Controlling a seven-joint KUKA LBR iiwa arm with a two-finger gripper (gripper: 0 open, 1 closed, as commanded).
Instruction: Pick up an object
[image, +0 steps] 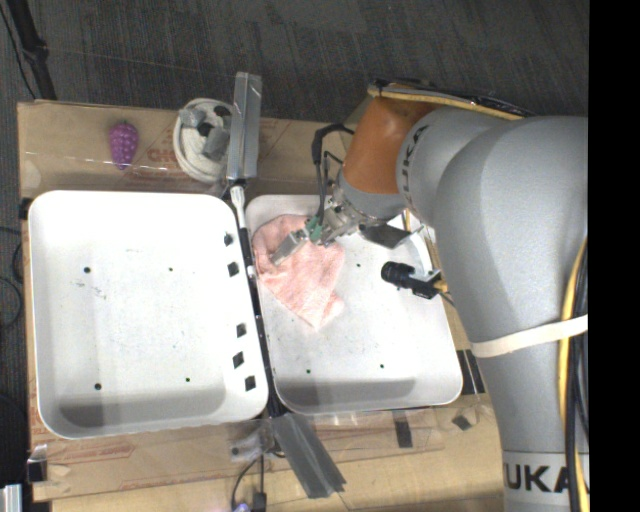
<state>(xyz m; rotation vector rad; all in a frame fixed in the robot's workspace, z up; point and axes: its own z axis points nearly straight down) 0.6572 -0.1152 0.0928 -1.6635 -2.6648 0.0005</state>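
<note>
– ok, where do we put the gripper?
– low over the pink cloth, tip on the cloth's upper left part, looks like touching. the grey arm comes in from the view's right, with the orange band up and right of the tip.
– grip state?
– we cannot tell. the tip is small and pale against the cloth, so we can't make out whether it is spread, narrow or pinching fabric. we don't call the cloth held.
– fine. the cloth then?
– crumpled, lying on the floor of the right bin, in that bin's upper left corner. most of it spreads below and right of the tip. a smaller fold sits to the tip's left, near the bin wall.
– other bin?
– the left bin starts just left of the tip, past the wall where the two bins meet. a few small dark tabs run along that wall, below the tip.
– anything outside the bins?
– yes, on the bench, all above and left of the tip. a white coil lies near, just past the bins' top edge. a grey bar stands beside the coil, in line with the seam. a small purple lump lies further left, well apart from the tip. it looks like grapes, but we can't be sure.
</note>
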